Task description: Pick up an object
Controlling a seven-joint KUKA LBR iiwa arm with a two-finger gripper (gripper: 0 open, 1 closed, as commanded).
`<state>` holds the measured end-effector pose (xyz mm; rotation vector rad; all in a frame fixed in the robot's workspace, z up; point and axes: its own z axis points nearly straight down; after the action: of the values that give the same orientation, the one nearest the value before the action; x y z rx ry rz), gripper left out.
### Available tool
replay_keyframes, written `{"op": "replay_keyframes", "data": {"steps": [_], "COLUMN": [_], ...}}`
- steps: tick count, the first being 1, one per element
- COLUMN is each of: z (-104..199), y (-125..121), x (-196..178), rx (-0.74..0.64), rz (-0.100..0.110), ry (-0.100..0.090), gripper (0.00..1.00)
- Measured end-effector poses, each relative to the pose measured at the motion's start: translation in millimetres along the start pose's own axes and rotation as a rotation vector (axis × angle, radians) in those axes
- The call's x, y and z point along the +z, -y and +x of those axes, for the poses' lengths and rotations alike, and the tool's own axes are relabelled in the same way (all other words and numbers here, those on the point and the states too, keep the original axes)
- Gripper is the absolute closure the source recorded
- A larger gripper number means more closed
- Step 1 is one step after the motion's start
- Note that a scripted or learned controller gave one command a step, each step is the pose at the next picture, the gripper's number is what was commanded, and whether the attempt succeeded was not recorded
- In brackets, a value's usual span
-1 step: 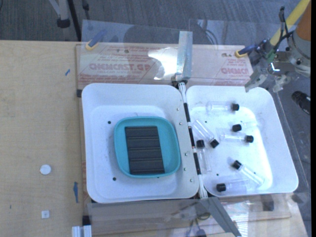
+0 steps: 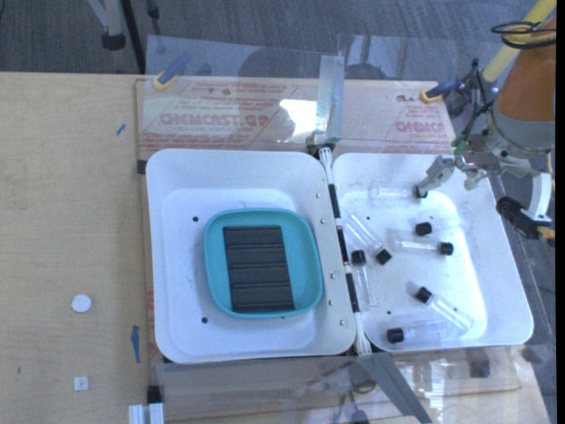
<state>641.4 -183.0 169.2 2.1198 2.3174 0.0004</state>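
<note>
Hovering over the right bin (image 2: 503, 321), gripper (image 2: 430, 180), finger state unclear, faces light, slippery clear tubes (image 2: 439, 307); grasping mid-body looks safest.

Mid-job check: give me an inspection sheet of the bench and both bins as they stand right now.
Surface: wooden bench bearing left bin and right bin.
Job's things: clear vials with black caps scattered in right bin; one loose black cap.
Clutter: teal tray holding a dark ribbed insert in left bin; white disc on bench.
Grippers: gripper over right bin's far edge, holding nothing visible.
Cables: black cable by arm.
Surroundings: clear panels behind bins.
</note>
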Motion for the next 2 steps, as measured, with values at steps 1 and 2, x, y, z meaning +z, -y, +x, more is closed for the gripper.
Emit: {"op": "replay_keyframes", "data": {"steps": [1, 2], "z": [-18, -5], "y": [33, 89], "x": [75, 82], "rx": [-0.028, -0.044], "rz": [-0.003, -0.004], "ry": [0.001, 0.000], "gripper": [0.00, 0.00]}}
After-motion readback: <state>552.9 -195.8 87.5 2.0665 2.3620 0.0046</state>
